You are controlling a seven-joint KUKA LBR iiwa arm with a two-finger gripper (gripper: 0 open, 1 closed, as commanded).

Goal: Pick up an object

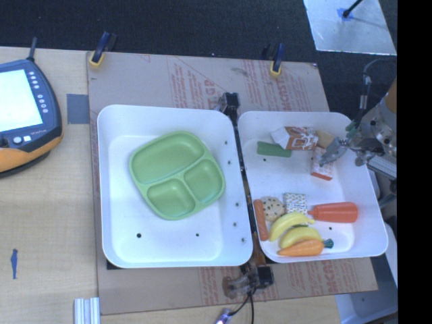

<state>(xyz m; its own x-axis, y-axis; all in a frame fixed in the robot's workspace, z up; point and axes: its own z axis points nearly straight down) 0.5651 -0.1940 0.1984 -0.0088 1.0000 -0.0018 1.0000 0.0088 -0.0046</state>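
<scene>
The gripper (335,155) is in the right bin (364,181), near its far right corner. I cannot tell how it is set. It sits right over a small red and white packet (322,169). A green plate (177,174) lies in the left bin (115,201).

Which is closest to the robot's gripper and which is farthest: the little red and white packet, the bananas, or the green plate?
Measured from the gripper:
1. Red and white packet, just below it in the right bin.
2. Bananas, near the right bin's front.
3. Green plate, over in the left bin.
</scene>
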